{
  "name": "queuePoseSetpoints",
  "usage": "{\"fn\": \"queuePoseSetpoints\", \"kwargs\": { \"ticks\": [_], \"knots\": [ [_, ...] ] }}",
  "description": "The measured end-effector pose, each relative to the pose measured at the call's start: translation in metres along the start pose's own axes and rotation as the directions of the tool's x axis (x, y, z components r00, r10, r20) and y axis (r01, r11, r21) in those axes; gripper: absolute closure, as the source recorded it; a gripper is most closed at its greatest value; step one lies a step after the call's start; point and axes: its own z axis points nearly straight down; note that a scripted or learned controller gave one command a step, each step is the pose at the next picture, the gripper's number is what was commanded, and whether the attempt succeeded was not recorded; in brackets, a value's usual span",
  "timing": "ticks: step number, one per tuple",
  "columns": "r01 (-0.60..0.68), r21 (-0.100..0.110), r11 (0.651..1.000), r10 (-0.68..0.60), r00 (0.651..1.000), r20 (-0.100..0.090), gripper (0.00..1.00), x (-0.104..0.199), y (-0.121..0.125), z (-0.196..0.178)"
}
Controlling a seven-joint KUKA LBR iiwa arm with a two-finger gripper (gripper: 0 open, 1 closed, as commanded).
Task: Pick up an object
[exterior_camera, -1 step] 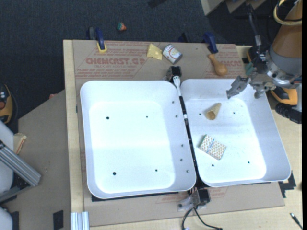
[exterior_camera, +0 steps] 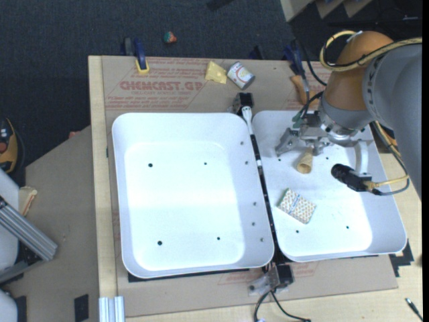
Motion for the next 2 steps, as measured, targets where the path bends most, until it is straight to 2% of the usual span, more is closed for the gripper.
{"fn": "queuePoseSetpoints", "kwargs": {
  "ticks": [1,2],
  "knots": [
    [-0.003,-0.006,1.000,0.003,1.000,0.002,1.00,-0.002,0.000,-0.015],
    [-0.004,-0.019,1.000,0.005,1.000,0.007,1.00,-0.029,-0.019,-0.281]
  ]
}}
